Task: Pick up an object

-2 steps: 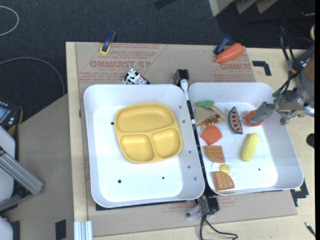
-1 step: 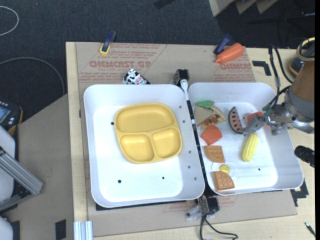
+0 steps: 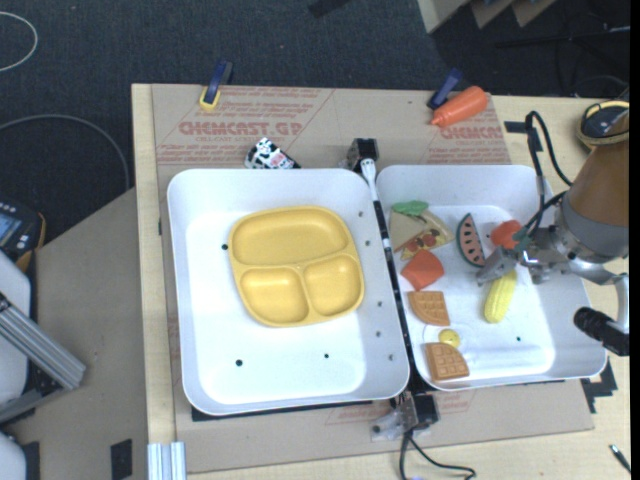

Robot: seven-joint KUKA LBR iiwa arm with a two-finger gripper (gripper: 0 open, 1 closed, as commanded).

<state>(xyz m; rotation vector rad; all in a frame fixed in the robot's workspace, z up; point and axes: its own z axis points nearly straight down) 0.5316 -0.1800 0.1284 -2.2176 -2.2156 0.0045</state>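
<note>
The left bin [image 3: 200, 358] carries a yellow divided plate [image 3: 295, 265], set near its middle and clear of every wall. It looks like a drop-off spot more than a target.

Across the shared rim, the right bin [image 3: 520, 363] holds the toy food, loosely scattered so that most pieces have room around them. Nearest the divider lie a sandwich slice [image 3: 418, 230], a red block [image 3: 423, 268], a waffle [image 3: 431, 307] and, lowest, a second waffle [image 3: 447, 362] with a small yellow bit [image 3: 449, 338] just above it. Further right sit a watermelon wedge [image 3: 470, 242], a corn cob [image 3: 499, 297] and a red piece [image 3: 506, 234].

The end effector [image 3: 522, 258] is low over the bin, between the red piece and the corn cob, close to both; either is probably the object aimed at. I cannot tell how it is set, nor whether it has anything. A carrot [image 3: 460, 106] lies on the surface behind the bins, out of play.
</note>
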